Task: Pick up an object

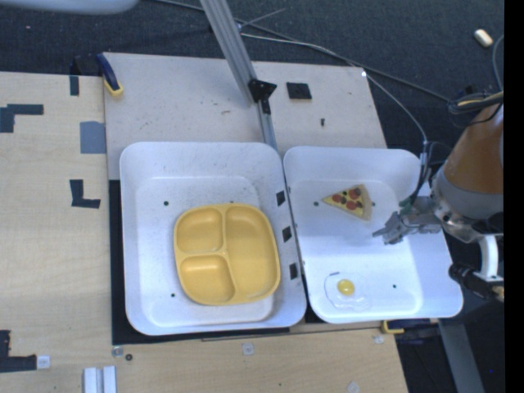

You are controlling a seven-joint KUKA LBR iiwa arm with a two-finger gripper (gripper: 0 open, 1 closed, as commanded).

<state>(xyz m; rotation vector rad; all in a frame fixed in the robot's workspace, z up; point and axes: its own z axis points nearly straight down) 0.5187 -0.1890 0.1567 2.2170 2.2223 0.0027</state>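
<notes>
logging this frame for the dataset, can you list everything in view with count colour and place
bins: 2, white, side by side on the bench
divided plate: 1, yellow, three compartments, in the left bin
pizza slice: 1, yellow with red toppings, upper middle of the right bin
fried egg: 1, white with yellow yolk, near the front of the right bin
clamp: 1, blue and yellow, upper left corner of the bench board
metal pole: 1, grey, slanting down to the gap between the bins
arm: 1, grey with orange band, reaching in from the right
gripper: 1, dark grey, over the right bin's right side, just right of the pizza slice, nothing visible between its jaws
</notes>
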